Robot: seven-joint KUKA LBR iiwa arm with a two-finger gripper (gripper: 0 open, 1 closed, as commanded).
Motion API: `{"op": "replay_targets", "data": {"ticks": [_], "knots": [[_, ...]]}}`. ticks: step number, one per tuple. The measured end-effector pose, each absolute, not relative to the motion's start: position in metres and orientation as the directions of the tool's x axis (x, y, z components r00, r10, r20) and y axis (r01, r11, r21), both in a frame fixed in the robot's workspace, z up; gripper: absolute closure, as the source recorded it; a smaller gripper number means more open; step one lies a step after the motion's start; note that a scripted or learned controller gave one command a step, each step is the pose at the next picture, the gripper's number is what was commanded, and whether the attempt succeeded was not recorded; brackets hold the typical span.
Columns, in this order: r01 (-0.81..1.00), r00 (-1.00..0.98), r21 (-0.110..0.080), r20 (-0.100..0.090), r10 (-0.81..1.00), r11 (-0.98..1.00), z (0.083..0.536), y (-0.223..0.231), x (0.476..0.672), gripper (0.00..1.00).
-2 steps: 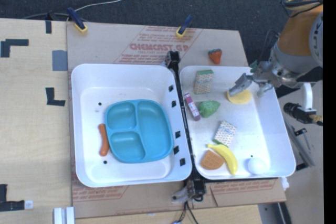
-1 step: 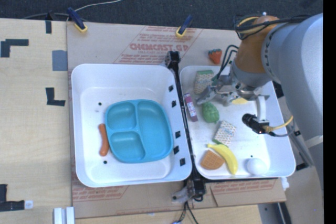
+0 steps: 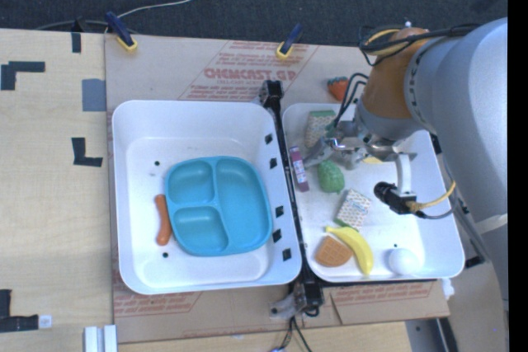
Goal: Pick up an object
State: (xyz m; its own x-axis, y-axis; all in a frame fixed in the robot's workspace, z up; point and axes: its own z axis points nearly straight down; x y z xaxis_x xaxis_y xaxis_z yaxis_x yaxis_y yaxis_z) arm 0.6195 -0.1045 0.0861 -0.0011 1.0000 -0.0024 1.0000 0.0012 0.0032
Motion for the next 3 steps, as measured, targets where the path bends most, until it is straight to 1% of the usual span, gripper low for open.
{"op": "replay_targets", "data": {"ticks": [1,2,3], "knots": [[1.000,0.000,0.001,-0.005,1.000,0.000,0.086,-0.097,0.651,0.00],[1.000,-0.001,0.002,-0.002,1.000,0.001,0.086,-0.101,0.619,0.00],[1.000,0.000,0.004,-0.004,1.000,0.000,0.086,-0.100,0.619,0.00]]}}
